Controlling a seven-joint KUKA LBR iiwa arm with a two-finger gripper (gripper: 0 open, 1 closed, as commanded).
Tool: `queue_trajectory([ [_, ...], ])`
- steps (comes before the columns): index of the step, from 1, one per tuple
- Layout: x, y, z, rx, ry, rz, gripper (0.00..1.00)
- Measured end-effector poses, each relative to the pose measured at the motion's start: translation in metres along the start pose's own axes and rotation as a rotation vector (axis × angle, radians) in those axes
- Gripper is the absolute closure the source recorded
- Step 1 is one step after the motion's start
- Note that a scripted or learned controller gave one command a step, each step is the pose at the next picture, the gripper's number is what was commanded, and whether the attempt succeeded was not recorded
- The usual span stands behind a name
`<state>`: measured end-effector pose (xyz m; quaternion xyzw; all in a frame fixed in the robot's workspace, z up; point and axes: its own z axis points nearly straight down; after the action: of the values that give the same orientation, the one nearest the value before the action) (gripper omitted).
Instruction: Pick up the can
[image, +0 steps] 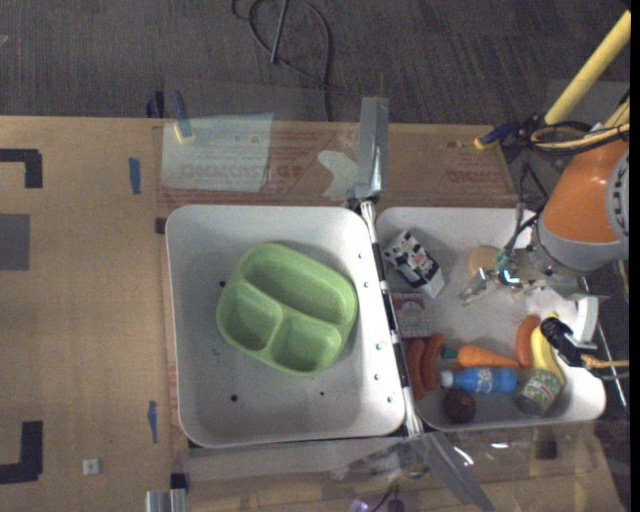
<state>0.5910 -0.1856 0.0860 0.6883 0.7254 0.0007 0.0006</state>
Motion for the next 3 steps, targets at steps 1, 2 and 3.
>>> queue_trajectory([
  [1, -0.025, 0.075, 0.000, 0.009, 0.021, 0.059, 0.00],
  [2, 0.029, 0.035, 0.000, -0.001, -0.001, 0.097, 0.00],
  [3, -0.001, 0.041, 0.001, -0.002, -0.003, 0.015, 0.00],
])
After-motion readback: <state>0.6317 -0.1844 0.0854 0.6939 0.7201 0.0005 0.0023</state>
